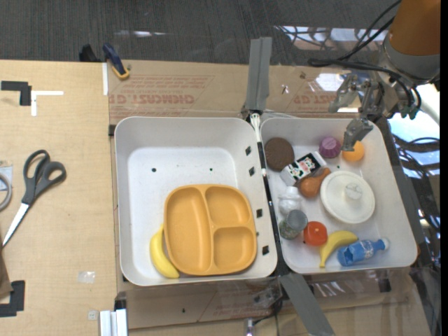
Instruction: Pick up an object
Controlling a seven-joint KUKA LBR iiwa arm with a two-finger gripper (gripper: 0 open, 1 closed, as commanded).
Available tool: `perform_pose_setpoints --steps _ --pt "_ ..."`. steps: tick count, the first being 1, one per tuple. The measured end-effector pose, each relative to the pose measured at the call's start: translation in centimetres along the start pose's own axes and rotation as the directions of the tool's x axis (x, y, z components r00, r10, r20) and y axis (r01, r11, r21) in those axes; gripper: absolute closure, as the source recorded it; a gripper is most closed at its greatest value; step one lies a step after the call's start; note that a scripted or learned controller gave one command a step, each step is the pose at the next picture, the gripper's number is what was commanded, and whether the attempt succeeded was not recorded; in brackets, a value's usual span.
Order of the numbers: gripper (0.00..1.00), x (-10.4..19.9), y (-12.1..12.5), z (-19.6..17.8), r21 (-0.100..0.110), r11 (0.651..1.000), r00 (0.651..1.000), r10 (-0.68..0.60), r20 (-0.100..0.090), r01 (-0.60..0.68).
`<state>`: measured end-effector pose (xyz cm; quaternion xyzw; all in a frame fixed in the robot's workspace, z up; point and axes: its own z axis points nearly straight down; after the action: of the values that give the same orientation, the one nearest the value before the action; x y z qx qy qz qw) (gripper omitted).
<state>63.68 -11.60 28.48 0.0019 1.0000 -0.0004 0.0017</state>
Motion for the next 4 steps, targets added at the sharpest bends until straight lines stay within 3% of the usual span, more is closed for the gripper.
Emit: perform_pose_setpoints --steps 1,2,3,4 --pt "0.0 1.3 1.3 18.1 0.001 0.989 0.989 -0.15 0.003 0.15" --pt "0.0 3.8 -5.0 18.8 -0.003 1.0 1.0 0.008 0.007 -0.008" --pt "0.0 11.2 -4.8 18.8 -0.002 0.981 0.981 0.195 0.011 -0.195" --pt "0.0 10.0 2.5 19.1 -0.001 0.931 0.931 0.365 0.002 -0.365"
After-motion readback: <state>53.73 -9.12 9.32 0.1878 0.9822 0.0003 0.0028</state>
